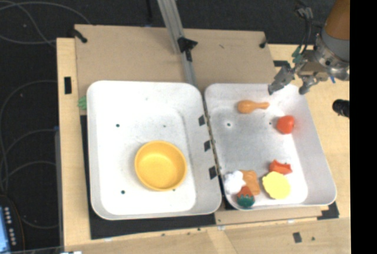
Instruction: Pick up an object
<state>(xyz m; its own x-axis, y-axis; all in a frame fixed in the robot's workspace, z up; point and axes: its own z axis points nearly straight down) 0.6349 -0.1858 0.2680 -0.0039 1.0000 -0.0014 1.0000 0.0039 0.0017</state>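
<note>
The right bin [259, 147] holds several small toys. An orange drumstick-shaped piece [252, 106] lies near its far edge, and a red round one [285, 124] sits to the right of it. Along the front edge are a small red piece [281, 167], a yellow disc [276, 186], an orange piece [252, 181], a white piece [234, 180] and a green-and-red piece [245, 201]. My gripper [292, 82] hangs over the bin's far right corner, open, its two fingers spread apart with nothing between them. It is above and to the right of the drumstick piece.
A yellow bowl [160, 165] rests in the left bin [118, 129]. A slanted metal pole [168, 5] rises from the bench behind the bins. Black clips [208, 144] line the seam between the two bins.
</note>
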